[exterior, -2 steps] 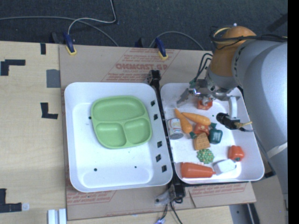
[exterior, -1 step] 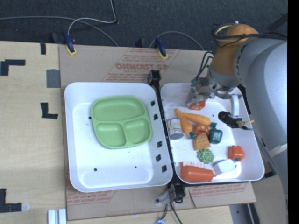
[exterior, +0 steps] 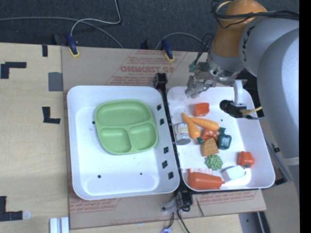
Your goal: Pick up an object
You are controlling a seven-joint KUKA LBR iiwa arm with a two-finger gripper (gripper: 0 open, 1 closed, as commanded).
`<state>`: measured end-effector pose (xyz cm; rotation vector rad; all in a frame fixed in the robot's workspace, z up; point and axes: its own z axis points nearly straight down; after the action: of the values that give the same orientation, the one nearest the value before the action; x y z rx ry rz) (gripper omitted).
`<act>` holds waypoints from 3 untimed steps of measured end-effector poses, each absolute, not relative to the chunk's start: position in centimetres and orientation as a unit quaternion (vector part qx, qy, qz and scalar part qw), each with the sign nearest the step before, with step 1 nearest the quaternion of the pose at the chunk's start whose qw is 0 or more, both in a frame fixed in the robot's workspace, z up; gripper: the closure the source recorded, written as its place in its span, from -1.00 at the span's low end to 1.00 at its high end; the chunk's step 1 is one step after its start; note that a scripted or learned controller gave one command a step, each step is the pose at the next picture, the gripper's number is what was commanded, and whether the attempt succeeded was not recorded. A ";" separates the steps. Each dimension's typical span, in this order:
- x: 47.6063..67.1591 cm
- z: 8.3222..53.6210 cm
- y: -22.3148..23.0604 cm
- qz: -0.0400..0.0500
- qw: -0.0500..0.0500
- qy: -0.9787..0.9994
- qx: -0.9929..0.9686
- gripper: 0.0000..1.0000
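Approach step: the gripper (exterior: 196, 89), whose hold I cannot tell, hovers just above the orange block (exterior: 201, 109), so next it must descend.

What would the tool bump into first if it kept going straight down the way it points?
Probably the bare white floor at the back of the right bin. The tool points down over that spot, with the small orange-red toy just in front of it. Height is hard to judge from this slanted view, so that is a guess.

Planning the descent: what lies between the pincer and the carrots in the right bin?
In the camera view, a small orange-red block lies between the pincer and the carrots.
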<state>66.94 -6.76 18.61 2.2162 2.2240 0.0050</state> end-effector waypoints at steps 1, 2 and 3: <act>66.8 18.4 -6.9 0.000 0.000 0.708 0.706 -1.00; 65.8 10.0 -9.9 0.000 0.001 0.708 0.706 -1.00; 65.7 10.8 -9.9 -0.001 0.000 0.708 0.706 1.00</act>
<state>65.71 -9.90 10.81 2.2185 2.2250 -0.0023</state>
